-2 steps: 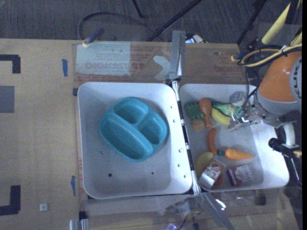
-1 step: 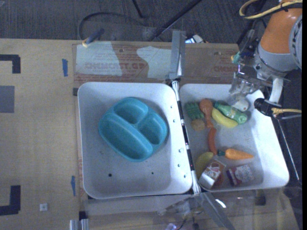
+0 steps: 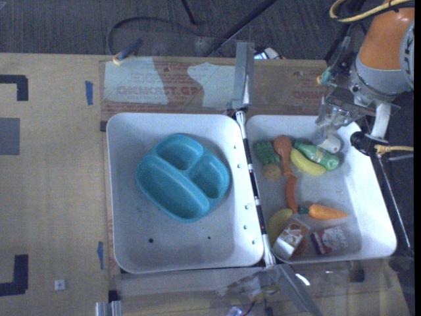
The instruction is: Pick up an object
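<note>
I see the gripper over the right bin; jaw state I cannot tell. One banana lies beneath, long axis ten-to-four o'clock. Two carrots.

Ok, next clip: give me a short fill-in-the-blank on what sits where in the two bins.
1. The blue divided plate lies in the ____ bin.
2. The end effector is above the far part of the ____ bin.
3. The banana lies right beside a ____ bottle.
4. The small carton sits near that bin's ____ edge.

Missing words: left; right; green; near
</note>
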Robot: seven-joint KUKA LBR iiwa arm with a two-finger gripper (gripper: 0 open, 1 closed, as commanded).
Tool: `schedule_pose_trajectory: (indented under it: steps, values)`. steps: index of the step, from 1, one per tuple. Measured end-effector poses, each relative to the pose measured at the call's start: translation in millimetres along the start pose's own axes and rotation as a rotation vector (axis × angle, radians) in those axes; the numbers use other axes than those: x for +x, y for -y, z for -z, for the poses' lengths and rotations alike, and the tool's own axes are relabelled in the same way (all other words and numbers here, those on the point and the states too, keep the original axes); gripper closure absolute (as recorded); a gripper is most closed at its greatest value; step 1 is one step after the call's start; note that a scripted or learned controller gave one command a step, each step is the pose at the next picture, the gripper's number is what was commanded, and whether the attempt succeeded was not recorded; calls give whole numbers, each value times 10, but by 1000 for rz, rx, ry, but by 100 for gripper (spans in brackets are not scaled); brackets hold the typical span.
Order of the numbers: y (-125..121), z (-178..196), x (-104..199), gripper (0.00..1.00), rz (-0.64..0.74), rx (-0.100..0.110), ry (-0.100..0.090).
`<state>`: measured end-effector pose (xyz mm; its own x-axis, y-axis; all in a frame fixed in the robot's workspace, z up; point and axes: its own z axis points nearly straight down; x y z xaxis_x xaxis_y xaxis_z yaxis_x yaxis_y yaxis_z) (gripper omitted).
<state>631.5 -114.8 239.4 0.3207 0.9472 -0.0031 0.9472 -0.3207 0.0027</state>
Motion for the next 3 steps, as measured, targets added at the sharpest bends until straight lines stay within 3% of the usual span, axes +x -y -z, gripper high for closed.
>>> schedule_pose_trajectory:
  steps: [1,2,3]
  values:
    - [324,221,553,100,-39,4,-2]
    - [192,100,1599,100,-47,3,-3]
    - [190,207,1614,100,-43,-1,-2]
